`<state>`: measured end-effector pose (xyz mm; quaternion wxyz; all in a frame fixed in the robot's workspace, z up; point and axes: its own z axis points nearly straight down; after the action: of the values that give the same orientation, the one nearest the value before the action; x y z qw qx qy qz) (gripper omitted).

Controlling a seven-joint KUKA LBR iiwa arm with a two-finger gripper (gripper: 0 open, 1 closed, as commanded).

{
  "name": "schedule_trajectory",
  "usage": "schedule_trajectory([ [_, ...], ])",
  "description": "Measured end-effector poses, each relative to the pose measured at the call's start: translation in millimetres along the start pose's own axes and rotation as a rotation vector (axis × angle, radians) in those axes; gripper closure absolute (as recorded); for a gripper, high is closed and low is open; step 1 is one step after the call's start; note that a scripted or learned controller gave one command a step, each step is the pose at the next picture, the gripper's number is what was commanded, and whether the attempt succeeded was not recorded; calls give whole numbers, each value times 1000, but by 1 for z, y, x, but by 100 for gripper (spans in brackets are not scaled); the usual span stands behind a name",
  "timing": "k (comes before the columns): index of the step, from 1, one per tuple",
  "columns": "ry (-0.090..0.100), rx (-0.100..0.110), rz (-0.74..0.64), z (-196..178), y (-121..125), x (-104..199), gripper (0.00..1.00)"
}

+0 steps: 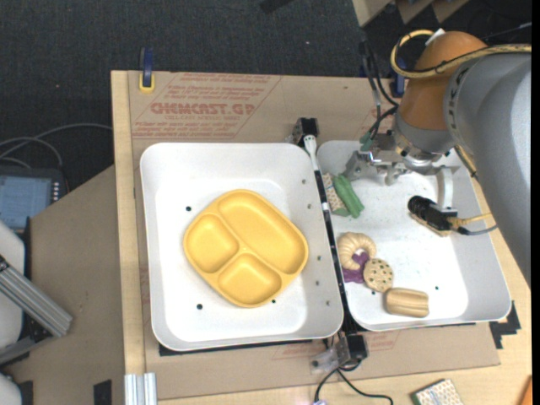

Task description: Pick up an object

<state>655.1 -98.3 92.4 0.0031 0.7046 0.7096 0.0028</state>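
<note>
The gripper [396,169] hangs over the top part of the right bin [472,310], w/ the green thing [348,195] just down-left of it by the bin's left wall; can't tell if it's grabbing or not. Other stuff sits lower in that bin: a cookie [378,273] and a little bread roll [406,301], close together. The grab could miss b/c the green thing hugs the wall, & the gripper might bump the wall or just push it away.

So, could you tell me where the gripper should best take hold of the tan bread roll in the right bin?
Probably across the short width of the tan bread roll, at its middle, coming straight down. It lies flat and oblong, with bare bin floor on its far and near sides; the cookie crowds its left end.
</note>
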Motion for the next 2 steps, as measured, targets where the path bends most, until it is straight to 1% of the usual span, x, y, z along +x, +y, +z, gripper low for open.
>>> schedule_trajectory([
  [1,-1,5,5,8,12,4,0],
  [2,-8,-12,11,-152,14,-53,0],
])
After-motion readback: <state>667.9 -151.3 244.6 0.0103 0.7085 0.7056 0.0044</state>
